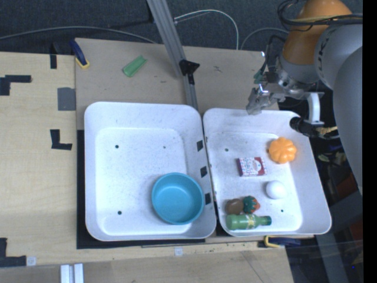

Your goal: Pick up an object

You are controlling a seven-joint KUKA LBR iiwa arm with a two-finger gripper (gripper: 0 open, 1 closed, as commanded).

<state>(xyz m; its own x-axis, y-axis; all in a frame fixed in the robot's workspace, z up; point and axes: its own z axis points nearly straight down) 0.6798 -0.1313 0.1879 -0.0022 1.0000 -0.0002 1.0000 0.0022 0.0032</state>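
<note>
- The wooden bench (35,158) spreads under everything, and the right bin is the landmark I'll measure from.
- The grey arm (341,58), with its orange band near the top, comes in above and to the right of the right bin.
- The left bin (118,122) sits touching the right bin's left wall, white and shallow.
- The right bin (312,217) is the same white tray, holding most of the small things.
- A grey metal pole (168,31) slants up and away from the far left corner of the right bin.
- A blue bowl (177,197) stands upright in the left bin, just beside the right bin's left wall.
- The gripper (257,106) hangs over the far rim of the right bin with nothing between its fingers; from here I can't make out whether they are spread or pressed together.
- An orange pumpkin-like toy (282,150) lies toward the right bin's far right side.
- A green bottle (248,221) lies on its side along the right bin's near wall.
- A red and white packet (251,167) lies flat near the right bin's middle.
- A green block (134,66) rests on the bench, well beyond the right bin to the far left.
- A white ball (275,189) sits just nearer than the packet.
- A brown and green lump (242,205), perhaps two toys, touches the bottle.
</note>
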